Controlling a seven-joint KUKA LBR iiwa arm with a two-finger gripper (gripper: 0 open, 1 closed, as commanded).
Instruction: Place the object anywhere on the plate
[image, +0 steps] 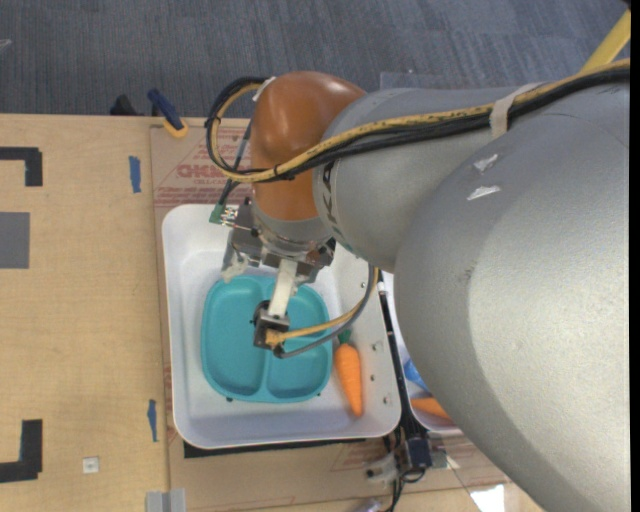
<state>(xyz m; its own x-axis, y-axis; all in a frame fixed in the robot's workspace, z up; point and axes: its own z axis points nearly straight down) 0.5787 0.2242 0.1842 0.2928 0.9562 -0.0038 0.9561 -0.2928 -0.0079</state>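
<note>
Closest to me is the big grey arm (520, 260), taking up most of the right side, w/ yellow cables running along it. Past its orange band (290, 130) the gripper (277, 255) hangs low over the left shallow white plastic bin (180, 330), above the back half of the plate. Can't tell whether it's open or shut, since the wrist covers it from up here. Nothing I can see suggests it's carrying anything.

Under it sits the teal plastic plate (228, 340), rounded-square w/ two compartments. What shows of its surface looks bare, though the part directly below the gripper is hidden.

The small orange toy carrot (349, 380), prob. the object to be moved, lies on the bin floor along the plate's right edge, at the near right corner. It's just beside the rim, maybe touching it, but clearly not on the plate.

So, as I judge it, the task isn't done: the carrot has yet to be picked up. What's left is to shift right and toward the front, come down on the carrot, grip it, lift, carry it the short way left and let go over either compartment.

Further right, a sliver of the second white bin (398, 345) peeks out beneath the arm, w/ something orange (432, 408) in it. Beyond both is the cardboard-covered bench (80, 300), then grey carpet (300, 40).
</note>
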